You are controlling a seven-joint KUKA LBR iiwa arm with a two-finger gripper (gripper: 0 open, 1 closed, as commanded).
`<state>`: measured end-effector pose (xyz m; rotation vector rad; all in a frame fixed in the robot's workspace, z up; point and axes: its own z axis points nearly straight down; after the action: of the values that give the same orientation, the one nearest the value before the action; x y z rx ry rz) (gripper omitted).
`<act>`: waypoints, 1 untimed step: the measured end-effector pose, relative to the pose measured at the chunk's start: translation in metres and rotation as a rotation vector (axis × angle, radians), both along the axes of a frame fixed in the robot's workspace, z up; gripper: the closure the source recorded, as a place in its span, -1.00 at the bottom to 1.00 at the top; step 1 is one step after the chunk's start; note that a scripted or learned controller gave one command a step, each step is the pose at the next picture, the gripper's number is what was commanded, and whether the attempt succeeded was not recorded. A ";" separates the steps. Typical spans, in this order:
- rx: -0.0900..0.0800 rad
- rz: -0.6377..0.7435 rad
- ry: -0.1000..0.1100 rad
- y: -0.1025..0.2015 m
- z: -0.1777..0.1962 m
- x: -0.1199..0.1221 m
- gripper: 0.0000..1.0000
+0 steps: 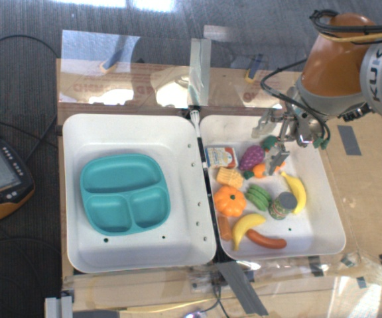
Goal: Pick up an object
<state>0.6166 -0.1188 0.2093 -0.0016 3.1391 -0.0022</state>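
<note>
Grey and orange arm's end effector point(275, 159) over right shallow white bin point(330, 211), finger spread impossible to tell, near purple plastic grape bunch point(251, 157), teal divided tray point(125, 192) in left white bin point(85, 128)

Arm point(340, 61) cut off at the right edge, claw point(278, 156) fingers' spread unclear, orange toy point(259, 171) half hidden behind the claw.

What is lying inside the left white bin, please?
Inside the left white bin lies one teal divided tray with three compartments, all bare. Whatever the bin floor holds beneath the tray is covered and cannot be seen.
</note>
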 end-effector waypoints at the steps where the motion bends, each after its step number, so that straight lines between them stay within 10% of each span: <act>1: -0.001 0.007 -0.003 0.024 -0.112 -0.051 -1.00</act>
<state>0.5658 -0.0947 0.0970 -0.0124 3.1358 -0.0042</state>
